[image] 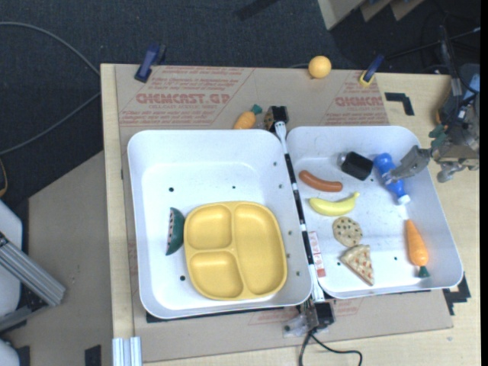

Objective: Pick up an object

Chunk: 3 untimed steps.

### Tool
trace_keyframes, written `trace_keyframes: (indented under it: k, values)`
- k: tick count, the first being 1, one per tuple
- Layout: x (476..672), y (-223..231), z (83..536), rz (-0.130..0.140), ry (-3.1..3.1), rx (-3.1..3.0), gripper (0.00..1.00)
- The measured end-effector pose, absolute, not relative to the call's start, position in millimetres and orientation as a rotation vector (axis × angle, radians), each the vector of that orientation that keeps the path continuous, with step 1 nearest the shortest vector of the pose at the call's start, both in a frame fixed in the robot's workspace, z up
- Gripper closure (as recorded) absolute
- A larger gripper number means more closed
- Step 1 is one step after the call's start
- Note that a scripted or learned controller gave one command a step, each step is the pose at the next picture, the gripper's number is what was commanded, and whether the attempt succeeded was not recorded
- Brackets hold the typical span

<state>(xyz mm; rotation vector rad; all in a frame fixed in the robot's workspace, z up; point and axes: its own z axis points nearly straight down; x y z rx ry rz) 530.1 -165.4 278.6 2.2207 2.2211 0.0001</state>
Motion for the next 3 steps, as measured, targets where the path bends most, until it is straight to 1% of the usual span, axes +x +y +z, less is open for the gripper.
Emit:
trace_keyframes:
  k: [1,2,3]
  values:
    - [572.7,-155,85,0.001,2.222,2.220,0.00]
    - [540.6,-121,84,-0.001,2.224,2.223,0.00]
    - [526.1,-93,84,-0.001,2.224,2.222,0.00]
